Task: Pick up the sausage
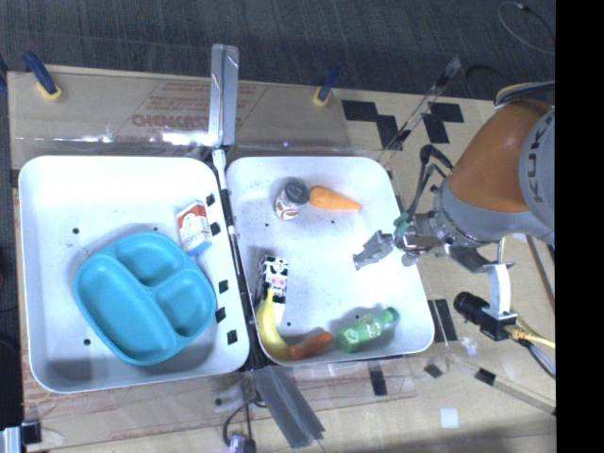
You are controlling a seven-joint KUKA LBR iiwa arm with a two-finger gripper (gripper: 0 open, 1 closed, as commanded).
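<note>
The sausage is a short reddish-brown piece lying at the front edge of the right bin. It touches the tip of a yellow banana on its left and lies beside a green bottle on its right. My gripper hangs over the right side of that bin, behind the sausage and to its right, well apart from it. Nothing shows in the gripper.
A carrot and a small round can lie at the back of the right bin. A black-and-white cow figure stands by the banana. The left bin holds a blue divided plate and a small red-and-white carton.
</note>
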